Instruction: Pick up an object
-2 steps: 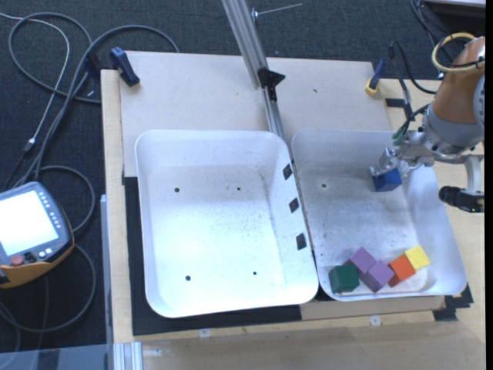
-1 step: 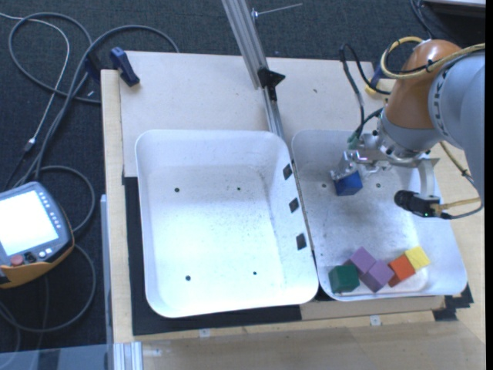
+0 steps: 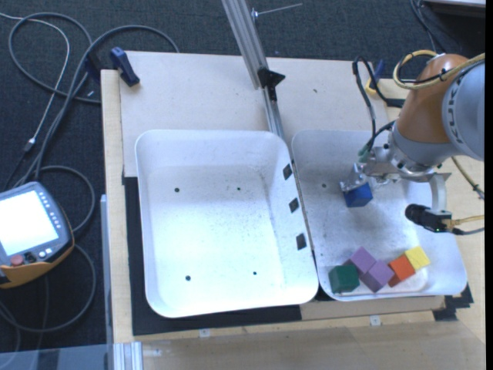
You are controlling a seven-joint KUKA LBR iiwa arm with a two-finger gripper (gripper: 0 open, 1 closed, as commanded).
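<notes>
My gripper (image 3: 357,185) is over the middle of the right bin (image 3: 323,153), pointing down and to the left from the orange-banded wrist. A small blue block (image 3: 358,196) sits at its tips, and the two silver fingers are shut on its upper part. I cannot tell whether the block rests on the bin floor or hangs just above it. A cluster of blocks lies along the bin's near edge: green (image 3: 344,277), two purple (image 3: 363,259) (image 3: 379,274), orange (image 3: 401,268) and yellow (image 3: 417,257).
The left bin (image 3: 154,149) lies beside the right one, and their rims meet along a ridge with black clips (image 3: 293,205). A slanted aluminium post (image 3: 245,29) rises behind the bins. A blue clamp (image 3: 123,65) sits at the bench's far left corner.
</notes>
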